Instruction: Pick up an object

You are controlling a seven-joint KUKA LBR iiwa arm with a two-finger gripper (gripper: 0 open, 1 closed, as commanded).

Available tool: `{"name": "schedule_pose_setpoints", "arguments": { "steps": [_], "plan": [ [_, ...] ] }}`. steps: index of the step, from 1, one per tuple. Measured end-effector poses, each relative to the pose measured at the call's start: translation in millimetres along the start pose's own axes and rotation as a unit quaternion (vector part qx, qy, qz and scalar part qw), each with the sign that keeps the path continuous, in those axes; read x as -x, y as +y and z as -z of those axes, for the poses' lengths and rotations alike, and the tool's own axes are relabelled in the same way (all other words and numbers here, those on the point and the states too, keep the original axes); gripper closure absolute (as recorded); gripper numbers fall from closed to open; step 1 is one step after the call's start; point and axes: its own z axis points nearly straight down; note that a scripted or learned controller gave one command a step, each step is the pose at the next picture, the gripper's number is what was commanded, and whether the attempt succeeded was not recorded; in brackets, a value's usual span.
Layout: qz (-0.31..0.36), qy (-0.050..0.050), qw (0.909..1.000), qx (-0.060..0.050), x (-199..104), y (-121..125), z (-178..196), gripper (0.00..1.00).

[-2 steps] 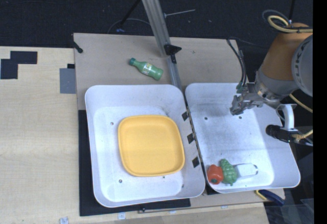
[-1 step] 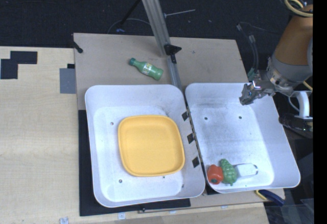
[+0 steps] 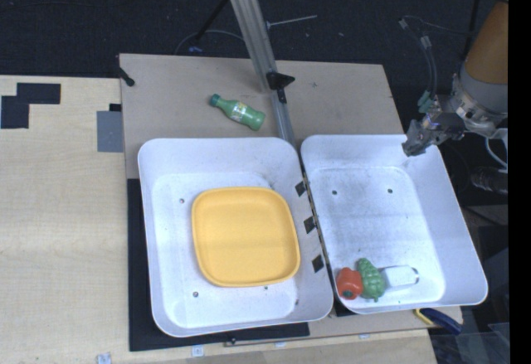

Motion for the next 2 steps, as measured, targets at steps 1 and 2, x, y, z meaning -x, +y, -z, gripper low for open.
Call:
{"name": "schedule_pose_setpoints", "arguments": {
  "steps": [1, 2],
  "plan": [
    [0.001, 0.000, 1.0000, -0.002, -46.6, -0.2, 4.6, 1.00],
    [0.001, 0.001, 1.0000, -0.002, -104.5, 4.3, 6.4, 1.00]
  ]
}}
